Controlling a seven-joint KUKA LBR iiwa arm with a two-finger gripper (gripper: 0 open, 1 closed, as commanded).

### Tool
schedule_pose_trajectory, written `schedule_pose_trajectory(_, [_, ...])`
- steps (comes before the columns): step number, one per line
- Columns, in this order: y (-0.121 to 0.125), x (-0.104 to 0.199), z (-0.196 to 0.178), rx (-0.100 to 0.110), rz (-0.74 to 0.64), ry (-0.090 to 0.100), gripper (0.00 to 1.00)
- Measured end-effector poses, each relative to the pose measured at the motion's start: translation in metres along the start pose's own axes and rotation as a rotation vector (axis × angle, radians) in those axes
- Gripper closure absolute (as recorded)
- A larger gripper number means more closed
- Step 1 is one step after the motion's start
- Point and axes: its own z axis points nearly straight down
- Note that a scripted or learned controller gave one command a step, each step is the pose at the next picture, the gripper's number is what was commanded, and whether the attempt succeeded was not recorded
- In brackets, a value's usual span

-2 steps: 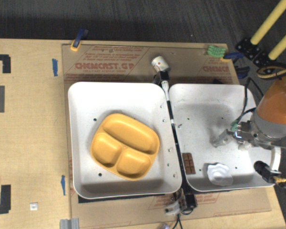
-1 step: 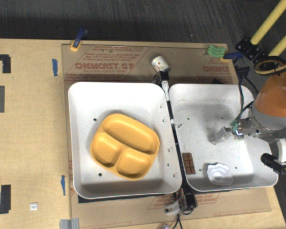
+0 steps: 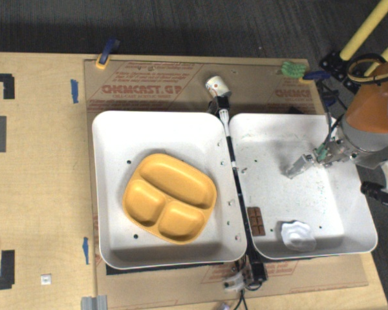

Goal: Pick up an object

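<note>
**Nearest pick lies below the gripper, toward the front wall**

Crumpled white cloth sits against the front wall of the right bin, the object closest to the camera in that bin. From the gripper it lies almost straight toward the near edge, a clear gap of bare floor between them. The cloth is bunched into a lump with no real long axis, perhaps slightly wider across the bin than deep.

Just beside it, further toward the divider, a small brown chocolate bar lies flat. Its long axis runs front to back, roughly parallel to the divider and close to it.

The gripper hangs low over the middle of the right bin, angled toward the divider; I cannot tell how its fingers are set, and nothing is visibly held.

Across the divider, well away, a yellow divided tray fills much of the left bin, its long axis slanting.

My judgement: the cloth is the shorter reach.
</note>
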Motion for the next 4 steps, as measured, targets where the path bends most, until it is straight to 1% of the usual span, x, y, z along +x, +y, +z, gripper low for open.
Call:
schedule_pose_trajectory(1, [0.037, 0.043, -0.026, 0.006, -0.108, -0.023, 0.00])
schedule_pose_trajectory(2, [0.028, -0.024, 0.000, 0.010, -0.395, -0.010, 0.00])
schedule_pose_trajectory(3, [0.051, 0.000, -0.040, 0.008, -0.426, -0.023, 0.00])
schedule_pose_trajectory(4, [-0.011, 0.035, 0.002, 0.013, -0.660, -0.018, 0.00])
